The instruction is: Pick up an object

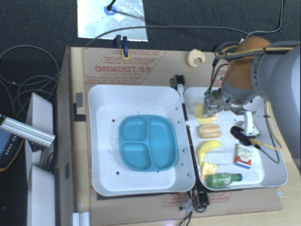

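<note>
My gripper point(211, 109) hangs low over the back left of the right bin point(275, 173), right over a pale yellow item point(201, 113) that it partly hides. Just in front of it lies a tan bread roll point(209, 131). Further forward are a yellow banana point(208, 147), a yellow cheese wedge point(209, 167) and a green bottle point(224, 178) on its side. A red and white carton point(243, 156) lies to the right of the banana.
The left bin point(106, 102) holds a blue divided plate point(147, 142). A tan croissant-shaped piece point(196, 57) sits on the bench behind the right bin. The grey arm point(277, 79) covers the right bin's back right corner.
</note>
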### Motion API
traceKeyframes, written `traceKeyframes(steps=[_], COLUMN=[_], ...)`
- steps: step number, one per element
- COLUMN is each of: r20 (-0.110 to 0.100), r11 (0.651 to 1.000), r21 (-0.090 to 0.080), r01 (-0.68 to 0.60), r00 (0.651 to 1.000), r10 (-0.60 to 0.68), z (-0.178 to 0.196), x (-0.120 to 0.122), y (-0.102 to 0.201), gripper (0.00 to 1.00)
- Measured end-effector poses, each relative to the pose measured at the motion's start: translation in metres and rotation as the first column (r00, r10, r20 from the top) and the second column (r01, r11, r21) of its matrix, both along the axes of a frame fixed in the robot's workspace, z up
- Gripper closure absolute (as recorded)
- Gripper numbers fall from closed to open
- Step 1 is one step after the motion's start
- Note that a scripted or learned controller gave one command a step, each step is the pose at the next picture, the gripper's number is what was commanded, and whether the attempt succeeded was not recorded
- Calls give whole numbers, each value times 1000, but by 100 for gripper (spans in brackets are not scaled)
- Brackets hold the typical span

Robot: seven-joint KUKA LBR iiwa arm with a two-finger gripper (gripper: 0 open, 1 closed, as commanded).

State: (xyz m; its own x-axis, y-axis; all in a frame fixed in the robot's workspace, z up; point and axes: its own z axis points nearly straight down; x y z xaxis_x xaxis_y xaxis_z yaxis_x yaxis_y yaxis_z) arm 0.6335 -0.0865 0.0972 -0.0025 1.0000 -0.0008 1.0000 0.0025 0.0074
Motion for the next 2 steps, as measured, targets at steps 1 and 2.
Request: traceKeyframes(steps=[1,2], r20=[0,-7], r11=[1000,1000], r21=[0,1], r01=[0,1], r00=[1000,1000], r10=[0,-1], z=[0,-13], x=[0,-82], y=[0,-5], gripper=[0,0])
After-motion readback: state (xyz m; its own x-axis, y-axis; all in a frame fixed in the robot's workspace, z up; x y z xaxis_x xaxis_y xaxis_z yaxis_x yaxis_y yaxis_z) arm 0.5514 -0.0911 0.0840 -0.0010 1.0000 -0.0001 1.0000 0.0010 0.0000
